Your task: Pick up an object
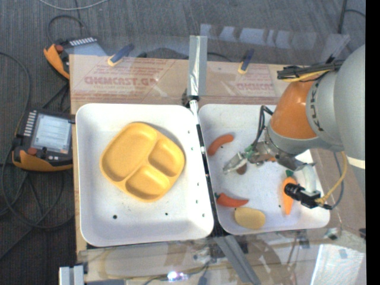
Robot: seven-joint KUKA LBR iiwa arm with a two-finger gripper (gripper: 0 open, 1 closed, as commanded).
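1. The gripper hangs low in the right bin over a small brown thing — I cannot tell if it has hold of it.
2. That piece looks light, hard and a bit slippery — best pinched across its middle.
3. A red sausage lies just beside it.

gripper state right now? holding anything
Gripper: low in the right bin, over a small dark object; open or shut cannot be told, and no hold is visible.
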